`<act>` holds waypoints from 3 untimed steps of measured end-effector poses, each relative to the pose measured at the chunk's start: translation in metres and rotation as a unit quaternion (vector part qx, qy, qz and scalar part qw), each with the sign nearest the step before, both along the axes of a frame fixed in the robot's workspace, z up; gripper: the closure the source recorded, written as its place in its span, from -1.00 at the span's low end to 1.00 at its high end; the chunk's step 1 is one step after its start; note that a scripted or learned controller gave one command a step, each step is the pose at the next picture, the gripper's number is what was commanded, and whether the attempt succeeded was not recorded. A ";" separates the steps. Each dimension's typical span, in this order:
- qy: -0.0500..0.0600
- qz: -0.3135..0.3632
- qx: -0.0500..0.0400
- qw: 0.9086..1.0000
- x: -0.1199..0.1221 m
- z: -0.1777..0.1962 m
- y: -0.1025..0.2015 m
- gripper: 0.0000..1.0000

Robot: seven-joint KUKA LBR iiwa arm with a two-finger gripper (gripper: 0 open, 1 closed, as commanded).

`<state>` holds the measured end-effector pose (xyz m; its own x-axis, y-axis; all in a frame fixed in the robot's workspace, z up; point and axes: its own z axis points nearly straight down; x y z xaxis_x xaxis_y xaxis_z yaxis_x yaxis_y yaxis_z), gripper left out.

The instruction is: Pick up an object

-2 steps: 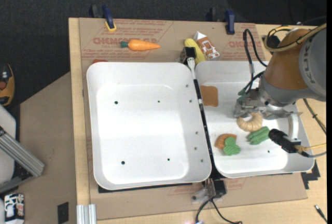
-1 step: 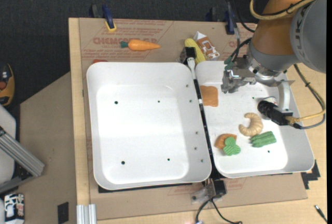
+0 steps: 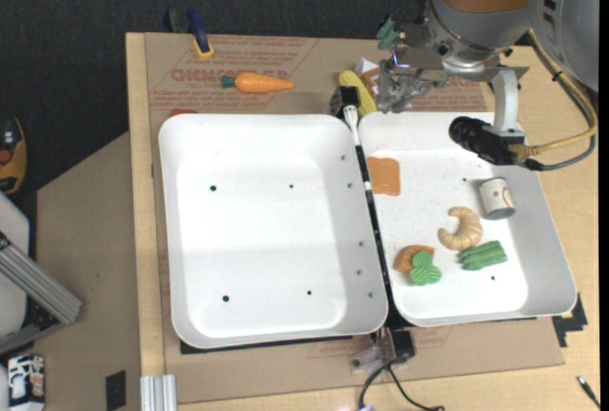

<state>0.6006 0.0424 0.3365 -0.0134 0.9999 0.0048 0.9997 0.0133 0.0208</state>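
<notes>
- A brown board [image 3: 285, 57] lay on a dark carpeted floor and carried two shallow white bins side by side, the left bin [image 3: 181, 209] and the right bin [image 3: 547, 247], their inner rims touching along the middle.
- The gripper [image 3: 398, 95] hung over the far rim of the right bin, close to the corner where the two bins met. From this angle I could not tell whether it was open or closed, and nothing could be seen held in it.
- All the things in the bins lay in the right one. A flat orange square [image 3: 384, 176] was nearest the gripper, just beside the dividing rim.
- A small white can [image 3: 495, 197] lay on its side toward the right wall, with a tan croissant [image 3: 463, 226] near it.
- Toward the near edge sat a green ridged piece [image 3: 483, 256], and left of it a green leafy piece [image 3: 426, 274] touched a brown-orange lump [image 3: 411, 257].
- Outside the bins, a yellow toy [image 3: 354, 84] with a small black piece [image 3: 346, 101] against it sat on the board just left of the gripper, crowding that corner.
- A toy carrot [image 3: 259, 83] lay on the board beyond the left bin, and a blue and yellow clamp [image 3: 200, 36] sat at the board's far edge.
</notes>
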 end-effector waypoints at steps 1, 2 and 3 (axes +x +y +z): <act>0.009 -0.002 -0.001 1.000 -0.013 -0.004 0.092 1.00; 0.007 -0.003 -0.001 1.000 -0.027 0.036 0.162 1.00; 0.003 -0.003 0.002 1.000 -0.066 0.176 0.184 1.00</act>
